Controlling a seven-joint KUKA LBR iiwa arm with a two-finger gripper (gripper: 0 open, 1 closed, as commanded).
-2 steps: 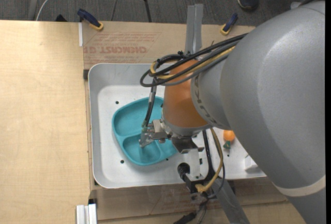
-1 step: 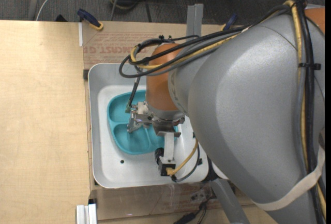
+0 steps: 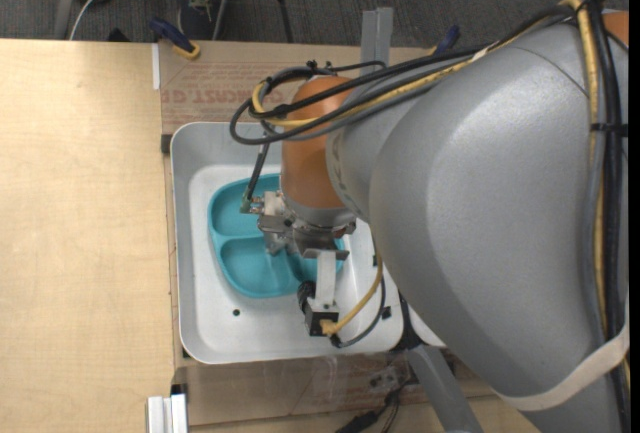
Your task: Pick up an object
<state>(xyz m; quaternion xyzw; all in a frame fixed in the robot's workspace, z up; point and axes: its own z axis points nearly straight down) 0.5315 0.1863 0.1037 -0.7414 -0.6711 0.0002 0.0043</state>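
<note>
Big grey arm over a white bin

A smooth teal divided tray (image 3: 238,256) lies in the white bin (image 3: 195,316). The arm (image 3: 480,201) hides the gripper's (image 3: 300,243) grip, so I cannot tell.

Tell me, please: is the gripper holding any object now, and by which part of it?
It cannot be told. The gripper is low over the teal divided tray in the white bin, but the wrist hides whatever lies between its fingers.

Bright, even overhead light; sharp focus, soft shadows, no glare.
</note>
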